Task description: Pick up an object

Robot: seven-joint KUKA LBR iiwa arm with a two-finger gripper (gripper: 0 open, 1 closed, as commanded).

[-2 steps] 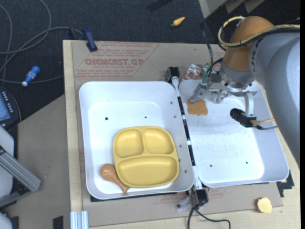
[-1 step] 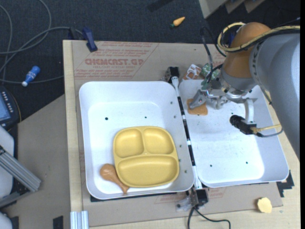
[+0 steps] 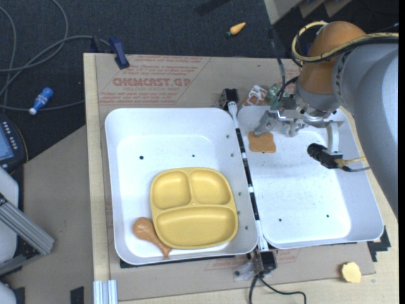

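Observation:
A flat brown toast-like piece [image 3: 262,143] lies in the far left corner of the right bin [image 3: 316,214]. My gripper [image 3: 279,125] hangs just above and behind it, close to the bin's far wall. In the left bin [image 3: 126,138] rests a yellow divided plate [image 3: 192,206]. A tan drumstick-shaped toy [image 3: 149,230] lies against the plate's near left side.
A small white and orange packet [image 3: 256,95] sits on the cardboard just beyond the right bin. A yellow lump [image 3: 350,272] lies on the bench past the right bin's near right corner. A blue clamp [image 3: 118,51] grips the cardboard's far left edge.

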